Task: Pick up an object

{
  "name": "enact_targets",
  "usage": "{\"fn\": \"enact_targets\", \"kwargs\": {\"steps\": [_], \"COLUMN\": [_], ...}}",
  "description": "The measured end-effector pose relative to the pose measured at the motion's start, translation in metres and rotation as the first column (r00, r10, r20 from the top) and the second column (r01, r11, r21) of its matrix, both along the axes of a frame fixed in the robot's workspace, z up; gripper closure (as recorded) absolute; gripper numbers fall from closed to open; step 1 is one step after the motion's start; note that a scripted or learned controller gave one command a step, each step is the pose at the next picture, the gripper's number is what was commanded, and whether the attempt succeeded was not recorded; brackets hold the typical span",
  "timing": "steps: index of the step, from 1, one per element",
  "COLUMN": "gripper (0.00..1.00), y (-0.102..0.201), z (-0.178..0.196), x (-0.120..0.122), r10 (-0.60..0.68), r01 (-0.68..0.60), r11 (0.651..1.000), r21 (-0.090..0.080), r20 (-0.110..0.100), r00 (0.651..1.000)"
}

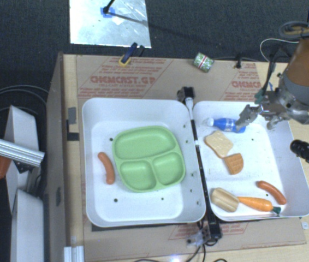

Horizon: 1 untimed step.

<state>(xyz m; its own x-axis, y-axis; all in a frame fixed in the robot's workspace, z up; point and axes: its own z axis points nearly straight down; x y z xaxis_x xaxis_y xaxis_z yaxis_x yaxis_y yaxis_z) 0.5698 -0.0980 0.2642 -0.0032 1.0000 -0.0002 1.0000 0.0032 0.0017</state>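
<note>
Right now I'm in the approach: my gripper (251,115) hangs over the top of the right bin (293,171) with its fingers apart, nothing between them, just beside the blue bottle (225,124). Next I'd need to centre over it, lower and close. It lies on its side near the bin's upper left corner, small, white-capped, likely to roll

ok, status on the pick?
Gripper over right bin, beside blue bottle. Nothing seen held. Bread slice close below bottle.
</note>
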Motion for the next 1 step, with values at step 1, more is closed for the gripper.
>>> {"fn": "enact_targets", "kwargs": {"steps": [1], "gripper": [0.00], "y": [0.0075], "z": [-0.0394], "x": [-0.0173], "r10": [-0.002], "r01": [0.002], "r11": [1.000], "r21": [0.000], "r20": [-0.001], "r00": [1.000]}}
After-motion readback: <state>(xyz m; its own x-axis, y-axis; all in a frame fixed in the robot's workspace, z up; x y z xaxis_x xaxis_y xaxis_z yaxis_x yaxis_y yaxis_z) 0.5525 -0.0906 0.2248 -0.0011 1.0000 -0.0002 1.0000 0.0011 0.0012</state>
